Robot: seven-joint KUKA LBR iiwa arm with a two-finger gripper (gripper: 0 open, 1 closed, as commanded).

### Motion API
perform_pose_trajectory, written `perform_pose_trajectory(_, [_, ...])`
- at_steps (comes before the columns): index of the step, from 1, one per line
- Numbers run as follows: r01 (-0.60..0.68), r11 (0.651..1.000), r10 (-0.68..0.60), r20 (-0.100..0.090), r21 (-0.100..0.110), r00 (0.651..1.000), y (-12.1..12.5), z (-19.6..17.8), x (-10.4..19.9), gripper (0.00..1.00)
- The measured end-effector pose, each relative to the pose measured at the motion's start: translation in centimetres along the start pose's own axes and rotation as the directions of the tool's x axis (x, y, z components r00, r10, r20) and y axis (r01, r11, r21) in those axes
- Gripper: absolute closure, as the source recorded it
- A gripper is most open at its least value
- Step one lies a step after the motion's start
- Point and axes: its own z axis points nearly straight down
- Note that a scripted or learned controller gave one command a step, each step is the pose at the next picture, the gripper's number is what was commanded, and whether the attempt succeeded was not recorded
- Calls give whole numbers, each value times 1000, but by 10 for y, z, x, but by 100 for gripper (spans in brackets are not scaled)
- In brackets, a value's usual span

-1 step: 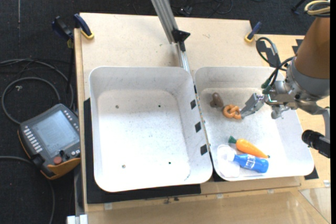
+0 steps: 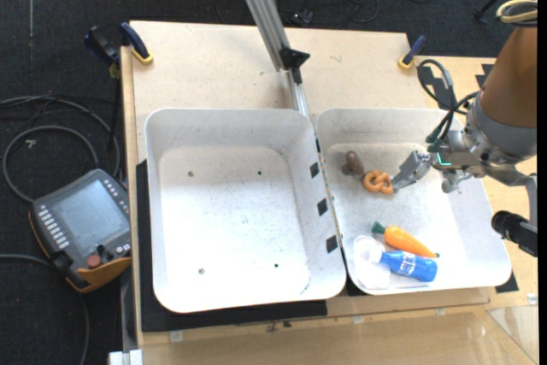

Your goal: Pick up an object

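- We locate the pretzel-shaped orange toy [image 2: 377, 182] in the right bin [image 2: 479, 269], near its upper middle, with a small brown object [image 2: 351, 162] just to its left.
- We see the gripper [image 2: 414, 170] just right of the pretzel toy; we cannot tell whether it touches the toy or how it is set.
- A toy carrot [image 2: 407, 241] and a blue bottle [image 2: 412, 266] lie near the front wall.
- The left bin [image 2: 162, 132] adjoins it.

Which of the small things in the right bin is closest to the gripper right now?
The orange pretzel-shaped toy, lying just left of the gripper. The brown piece sits farther left, and the carrot and blue bottle lie nearer the bin's front edge.
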Motion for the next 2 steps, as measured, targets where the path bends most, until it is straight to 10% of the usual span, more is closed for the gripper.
perform_pose_trajectory(2, [-1, 1000, 1, 0, 6, 1000, -8, 92, 5, 0])
